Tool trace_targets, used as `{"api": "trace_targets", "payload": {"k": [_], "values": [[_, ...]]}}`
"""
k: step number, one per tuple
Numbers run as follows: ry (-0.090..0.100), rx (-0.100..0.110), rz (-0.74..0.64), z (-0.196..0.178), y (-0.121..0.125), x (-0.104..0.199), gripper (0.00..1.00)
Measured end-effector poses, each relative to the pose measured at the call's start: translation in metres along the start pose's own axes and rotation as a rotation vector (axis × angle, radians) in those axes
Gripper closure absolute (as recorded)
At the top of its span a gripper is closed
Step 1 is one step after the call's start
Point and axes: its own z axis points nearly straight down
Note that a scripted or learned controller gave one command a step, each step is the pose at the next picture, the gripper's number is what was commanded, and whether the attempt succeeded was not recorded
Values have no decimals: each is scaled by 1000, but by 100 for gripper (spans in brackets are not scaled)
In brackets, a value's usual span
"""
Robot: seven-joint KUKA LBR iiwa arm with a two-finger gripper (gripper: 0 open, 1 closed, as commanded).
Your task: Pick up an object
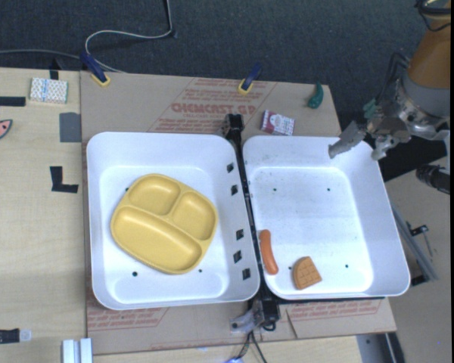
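Note:
In the right white bin point(363, 203) lie an orange sausage-shaped toy point(268, 251) near the left wall and a brown waffle-like piece point(306, 272) near the front. The left white bin point(110, 203) holds a yellow divided plate point(164, 222). My gripper point(359, 143) hangs over the right bin's back right corner, well away from both small objects. Its two grey fingers are spread apart with nothing between them.
On the cardboard behind the bins lie a small red-and-white packet point(277, 122), a green clip point(315, 95) and blue-yellow clamps point(96, 69). A black hinge strip point(240, 203) runs between the bins. A cable point(129, 32) loops at the back.

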Motion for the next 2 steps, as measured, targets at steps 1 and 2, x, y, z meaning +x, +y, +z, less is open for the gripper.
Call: {"api": "trace_targets", "payload": {"k": [1,2], "values": [[1,1,0,186,-37,-6,0],[-2,-7,1,190,-69,34,0]]}}
